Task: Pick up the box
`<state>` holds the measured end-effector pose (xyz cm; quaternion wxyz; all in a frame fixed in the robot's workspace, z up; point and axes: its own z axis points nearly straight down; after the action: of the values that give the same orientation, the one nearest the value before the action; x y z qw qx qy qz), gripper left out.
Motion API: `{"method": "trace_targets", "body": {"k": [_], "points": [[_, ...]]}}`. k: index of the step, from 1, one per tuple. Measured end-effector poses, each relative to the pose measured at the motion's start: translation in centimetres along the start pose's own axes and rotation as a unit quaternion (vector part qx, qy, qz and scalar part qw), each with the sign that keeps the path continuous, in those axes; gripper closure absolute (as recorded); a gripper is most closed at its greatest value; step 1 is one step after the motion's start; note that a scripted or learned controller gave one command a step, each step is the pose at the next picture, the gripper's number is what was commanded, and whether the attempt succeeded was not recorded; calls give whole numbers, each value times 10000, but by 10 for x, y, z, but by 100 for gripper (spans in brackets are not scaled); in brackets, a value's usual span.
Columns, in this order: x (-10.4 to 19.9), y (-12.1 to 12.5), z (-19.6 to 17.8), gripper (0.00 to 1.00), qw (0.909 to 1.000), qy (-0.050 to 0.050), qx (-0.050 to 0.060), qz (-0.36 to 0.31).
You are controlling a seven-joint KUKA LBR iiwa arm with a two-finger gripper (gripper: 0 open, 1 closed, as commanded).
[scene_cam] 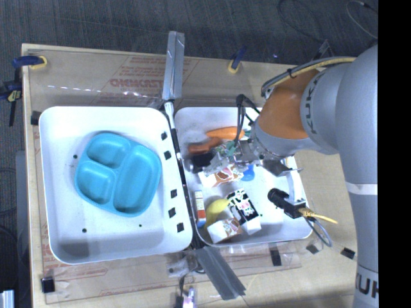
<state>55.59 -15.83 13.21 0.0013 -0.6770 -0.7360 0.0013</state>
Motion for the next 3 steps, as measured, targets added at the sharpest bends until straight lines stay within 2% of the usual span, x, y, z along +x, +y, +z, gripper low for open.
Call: {"method": "trace_targets", "body": {"k": [1,2,3], "points": [[26,9,25,0,9993,-89,-160,-327],[46,-3,23,0,9996,-138,-246,-34],[55,-59,32,0,9979,-116,-168,623]]}}
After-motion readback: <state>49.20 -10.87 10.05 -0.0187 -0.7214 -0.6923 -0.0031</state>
